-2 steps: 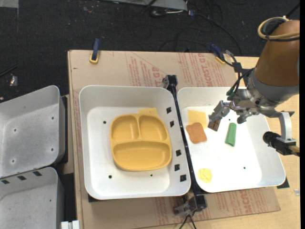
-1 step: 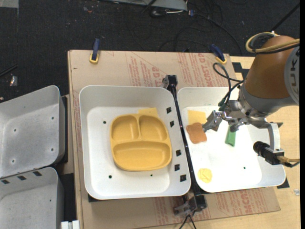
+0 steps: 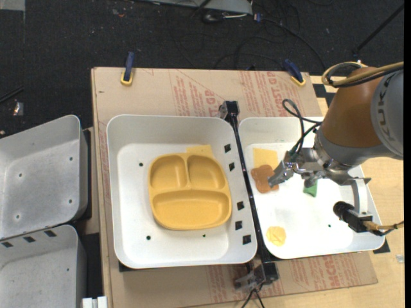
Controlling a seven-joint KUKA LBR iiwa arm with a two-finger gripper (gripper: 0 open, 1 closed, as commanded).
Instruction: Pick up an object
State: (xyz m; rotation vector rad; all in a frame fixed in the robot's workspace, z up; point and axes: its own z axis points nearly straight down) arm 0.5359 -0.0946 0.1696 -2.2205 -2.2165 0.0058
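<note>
yellow disc [image 3: 276, 235]: closest to the camera in the right bin [image 3: 321, 239], a small flat round yellow piece lying alone, well apart from the gripper. Looks thin, so I'd guess it's hard to get under.

black piece [image 3: 350, 215]: a dark part near the right bin's right wall. Honestly can't tell if it's a loose object or part of the rig.

gripper [image 3: 277, 178]: hanging low over the right bin's upper left area, right at the brown thing. Whether the fingers are wide, narrow or pinching something, I can't tell; it's too small and dark there.

risk: the brown object sits close to the bin's left wall, so a grab that comes in off-centre could just shove it against the wall, or clip the yellow slice too.

brown object [image 3: 261, 177]: my guess for the target. A small reddish-brown lump, irregular, lying flat just left of the gripper tip and touching or nearly touching it.

green object [image 3: 311, 188]: a small green bit just beside the wrist, partly hidden under the arm. It could get knocked as the arm moves.

yellow slice [image 3: 264, 157]: a flat pale yellow square just behind the brown object, maybe overlapping it.

yellow tray [image 3: 190, 192]: a three-compartment plate in the left bin [image 3: 122, 172], well away.

desk [image 3: 192, 92]: cardboard-covered, clamps at the far edge.
</note>
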